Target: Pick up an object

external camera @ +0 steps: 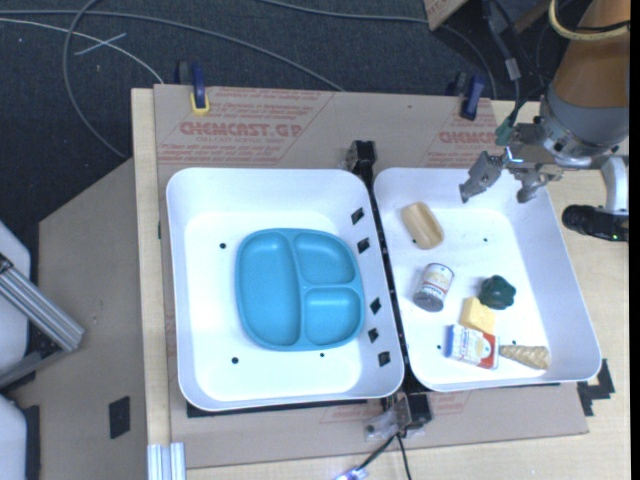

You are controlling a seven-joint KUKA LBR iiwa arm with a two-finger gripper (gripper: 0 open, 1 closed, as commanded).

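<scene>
Jaws spread open, holding nothing; gripper (505, 176) hangs over right bin's (560, 268) back edge. Tan cylinder (423, 225) lies nearest, toward bin's back-left corner.

left bin (190, 268): blue divided plate (298, 288) | table (150, 268): two clamps (199, 88), (471, 94) at far edge | grey cables (120, 18) beyond

Two bins (190, 268) look like smooth, glossy white plastic, the blue divided plate (298, 288) like matt plastic, and the bench (250, 123) like printed brown cardboard.
</scene>
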